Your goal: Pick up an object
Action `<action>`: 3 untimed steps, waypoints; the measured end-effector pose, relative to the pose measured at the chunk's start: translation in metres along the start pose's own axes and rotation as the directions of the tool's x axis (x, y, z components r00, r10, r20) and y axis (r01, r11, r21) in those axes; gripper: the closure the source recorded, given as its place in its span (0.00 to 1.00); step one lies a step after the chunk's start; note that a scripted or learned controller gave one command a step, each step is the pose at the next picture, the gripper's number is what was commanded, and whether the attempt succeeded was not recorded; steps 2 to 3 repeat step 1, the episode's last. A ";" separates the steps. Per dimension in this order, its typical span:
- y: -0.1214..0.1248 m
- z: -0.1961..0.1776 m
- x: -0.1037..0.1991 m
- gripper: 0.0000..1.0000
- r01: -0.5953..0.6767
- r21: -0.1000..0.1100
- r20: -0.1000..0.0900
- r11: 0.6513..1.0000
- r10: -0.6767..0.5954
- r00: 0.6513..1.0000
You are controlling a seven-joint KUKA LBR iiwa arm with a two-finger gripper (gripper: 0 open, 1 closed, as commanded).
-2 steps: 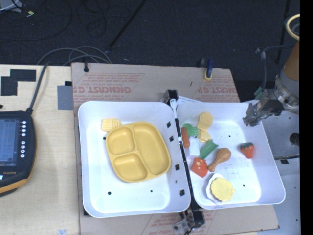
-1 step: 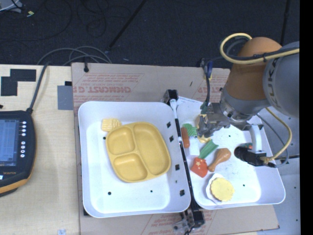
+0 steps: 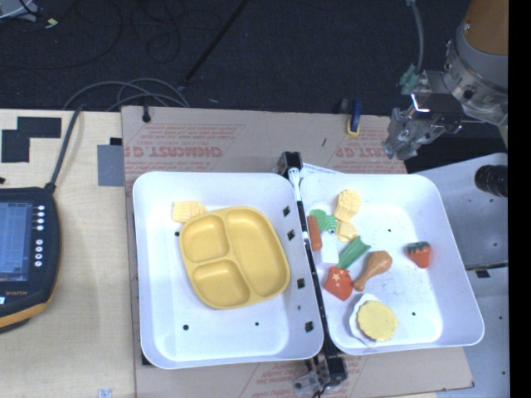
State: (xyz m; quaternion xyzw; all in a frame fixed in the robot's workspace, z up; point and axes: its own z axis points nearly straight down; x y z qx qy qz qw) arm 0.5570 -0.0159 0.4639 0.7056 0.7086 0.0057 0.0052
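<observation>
Grey arm (image 3: 477,52) raised beyond right bin (image 3: 448,214) (fingers seemingly downward).

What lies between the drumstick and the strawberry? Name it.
Nothing: camera view shows bare white bin floor between the drumstick and the strawberry.

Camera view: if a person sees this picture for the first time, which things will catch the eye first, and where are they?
The large yellow divided plate in the left bin stands out first. Next comes the cluster of small toy foods in the right bin, among them a drumstick, a strawberry near the right wall and a round yellow piece at the front. The gripper hangs above the bench beyond the right bin's far edge.
</observation>
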 end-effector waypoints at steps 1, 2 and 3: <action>-0.051 0.076 0.050 1.00 0.000 0.027 0.000 1.000 0.000 1.000; -0.051 0.076 0.050 1.00 0.000 0.027 0.000 1.000 0.000 1.000; -0.051 0.076 0.050 1.00 0.000 0.027 0.000 1.000 0.000 1.000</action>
